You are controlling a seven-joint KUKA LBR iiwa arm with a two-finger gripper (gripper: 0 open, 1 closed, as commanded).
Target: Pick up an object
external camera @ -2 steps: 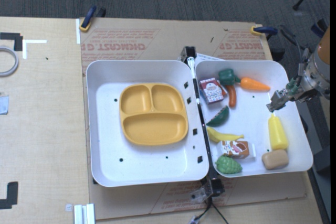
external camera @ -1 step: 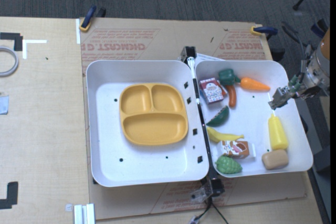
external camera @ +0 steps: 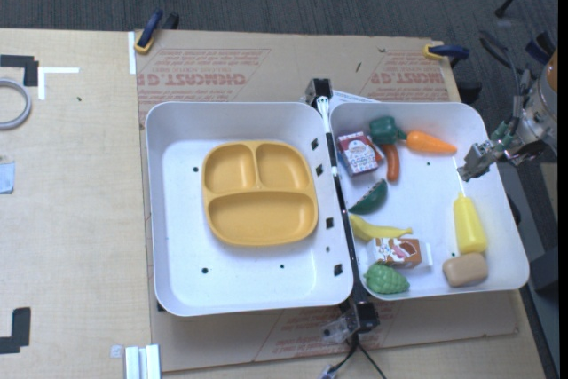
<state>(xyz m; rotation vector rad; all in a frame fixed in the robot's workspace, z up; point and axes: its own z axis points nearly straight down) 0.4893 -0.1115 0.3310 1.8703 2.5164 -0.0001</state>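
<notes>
The right bin (external camera: pixel 435 191) holds several toy foods. Among them are an orange carrot (external camera: pixel 429 142), a dark green vegetable (external camera: pixel 383 129), a red-and-white carton (external camera: pixel 358 153) and a red sausage (external camera: pixel 391 162). It also holds a green pod (external camera: pixel 370 197), a banana (external camera: pixel 377 229), a small printed packet (external camera: pixel 401 253), a leafy green piece (external camera: pixel 386 280), a yellow cylinder (external camera: pixel 469 225) and a tan bun (external camera: pixel 464 269). My gripper (external camera: pixel 472 164) hovers at the bin's right rim, just above the yellow cylinder and right of the carrot. I see nothing held in it.
The left bin (external camera: pixel 177 217) contains a yellow divided plate (external camera: pixel 260 191). A black clip row (external camera: pixel 333 191) joins the two bins. Cardboard lies under both bins, with blue clamps (external camera: pixel 149 29) at its far corners. The arm comes in over the right edge.
</notes>
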